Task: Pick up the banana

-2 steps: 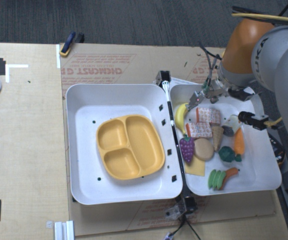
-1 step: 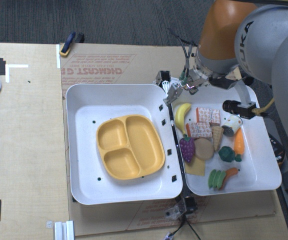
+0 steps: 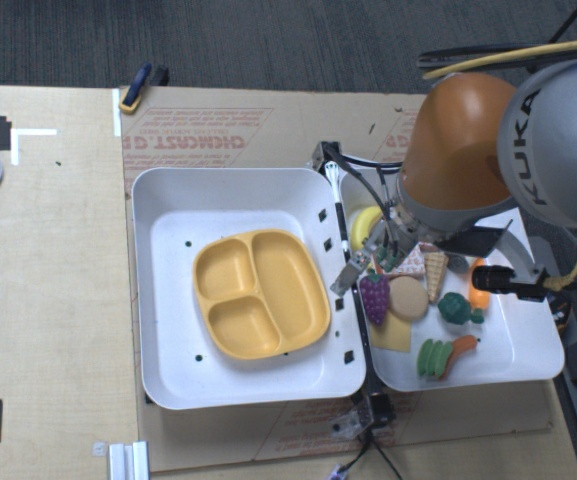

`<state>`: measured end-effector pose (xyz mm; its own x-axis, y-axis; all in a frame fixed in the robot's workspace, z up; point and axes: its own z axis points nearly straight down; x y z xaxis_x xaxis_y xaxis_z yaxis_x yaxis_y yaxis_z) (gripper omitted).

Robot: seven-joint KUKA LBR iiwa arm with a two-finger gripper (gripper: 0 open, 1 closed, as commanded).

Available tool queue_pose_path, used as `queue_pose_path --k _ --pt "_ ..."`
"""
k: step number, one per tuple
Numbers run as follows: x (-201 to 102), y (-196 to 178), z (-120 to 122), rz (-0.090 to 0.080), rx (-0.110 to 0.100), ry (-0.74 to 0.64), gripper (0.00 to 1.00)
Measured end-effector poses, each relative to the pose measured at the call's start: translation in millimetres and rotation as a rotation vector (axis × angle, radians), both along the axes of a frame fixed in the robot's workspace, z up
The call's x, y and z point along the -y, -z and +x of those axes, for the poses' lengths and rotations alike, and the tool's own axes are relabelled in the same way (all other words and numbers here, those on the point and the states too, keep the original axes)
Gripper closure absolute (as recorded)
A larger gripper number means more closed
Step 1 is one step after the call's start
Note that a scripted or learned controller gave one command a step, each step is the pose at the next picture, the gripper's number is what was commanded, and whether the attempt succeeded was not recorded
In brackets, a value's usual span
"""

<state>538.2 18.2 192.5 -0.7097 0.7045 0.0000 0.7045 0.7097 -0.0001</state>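
Wood desk (image 3: 48, 298): tan top, carries both bins; cardboard sheet (image 3: 208, 133) under them, printing on it reads reversed.
Arm (image 3: 528, 138): grey body with an orange band, comes in from the right and covers the top of the right bin.
Left bin (image 3: 158, 268): white, shallow, holds the yellow tray only.
Right bin (image 3: 523, 353): white, just beside the left bin, toy food piled at its left half.
Yellow tray (image 3: 260, 293): three compartments, sits tilted near the middle of the left bin.
Tool (image 3: 386, 253): down at the upper-left of the right bin, over the food pile, just beside the banana; fingers lost in clutter, cannot tell if apart or together.
Banana (image 3: 365, 226): yellow, upper-left corner of the right bin against the wall shared with the left bin, partly hidden by the tool; lying in the bin.
Cheese slab (image 3: 393, 333): pale yellow, below the round tan piece (image 3: 408, 296).
Grapes (image 3: 374, 296): purple, just under the tool, touching the tan piece.
Green vegetable (image 3: 432, 357): near the front edge, orange carrot (image 3: 460, 350) beside it.
Dark green item (image 3: 455, 309): right of the tan piece.
Blue clip (image 3: 135, 87): at the desk's far edge, well apart from the bins.
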Motion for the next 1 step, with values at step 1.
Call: queue_pose_path --k 1 --pt "-13.8 0.3 76.4 0.0 0.002 -0.046 0.0"
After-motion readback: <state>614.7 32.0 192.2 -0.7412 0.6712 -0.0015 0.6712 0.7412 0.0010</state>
